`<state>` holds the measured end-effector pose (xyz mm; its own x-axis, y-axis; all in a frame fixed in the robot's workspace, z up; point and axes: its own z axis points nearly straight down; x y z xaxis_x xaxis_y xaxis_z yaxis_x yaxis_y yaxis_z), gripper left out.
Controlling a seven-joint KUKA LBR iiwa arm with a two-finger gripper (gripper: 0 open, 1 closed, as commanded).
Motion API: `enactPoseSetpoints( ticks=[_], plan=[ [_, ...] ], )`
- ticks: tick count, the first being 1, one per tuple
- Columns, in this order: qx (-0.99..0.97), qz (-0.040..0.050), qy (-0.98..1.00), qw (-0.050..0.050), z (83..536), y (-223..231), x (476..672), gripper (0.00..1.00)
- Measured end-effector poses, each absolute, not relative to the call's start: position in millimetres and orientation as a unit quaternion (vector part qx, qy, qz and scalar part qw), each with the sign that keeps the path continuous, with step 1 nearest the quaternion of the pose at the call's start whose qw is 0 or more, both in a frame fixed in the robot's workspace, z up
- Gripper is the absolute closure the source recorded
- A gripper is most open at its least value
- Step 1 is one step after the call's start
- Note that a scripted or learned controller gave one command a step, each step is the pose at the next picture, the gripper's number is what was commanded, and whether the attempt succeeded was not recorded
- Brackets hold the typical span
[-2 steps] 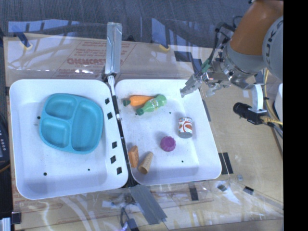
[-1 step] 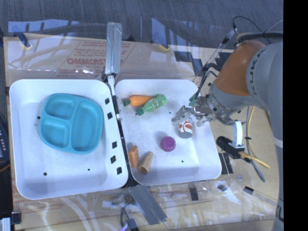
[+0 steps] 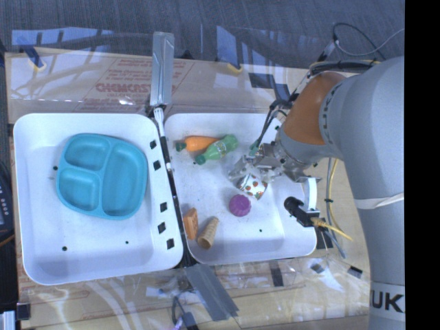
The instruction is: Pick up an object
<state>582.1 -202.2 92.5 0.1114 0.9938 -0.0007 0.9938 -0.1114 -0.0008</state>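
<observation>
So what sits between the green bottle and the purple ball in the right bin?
In the camera view, only bare white bin floor runs between the green plastic bottle and the round purple ball; the patterned cup sits just off that line.

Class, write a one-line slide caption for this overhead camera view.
KUKA arm's gripper lowered over a patterned cup in the right bin; blue divided plate in the left bin.

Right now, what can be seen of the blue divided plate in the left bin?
The blue plate is a light blue, rounded-rectangle tray that looks like plastic, with three compartments: one long one on its right side and two smaller ones on its left. It lies flat, right side up and slightly rotated, on the floor of the left bin, toward the far half. Nothing lies in its compartments and nothing but the bin touches it. The gripper is off over the right bin.
</observation>
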Motion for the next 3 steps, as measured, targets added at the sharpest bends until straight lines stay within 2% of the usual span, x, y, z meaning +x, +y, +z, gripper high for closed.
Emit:
enactPoseSetpoints(
  ticks=[1,2,3],
  plan=[
    [-0.709,0.0004,-0.705,0.002,91.7,-175.7,556.7,0.0],
    [-0.707,0.0007,-0.707,0.001,102.3,-175.8,557.7,1.0],
    [-0.676,-0.0014,-0.737,-0.001,220.6,-111.1,572.1,1.0]
  ],
)
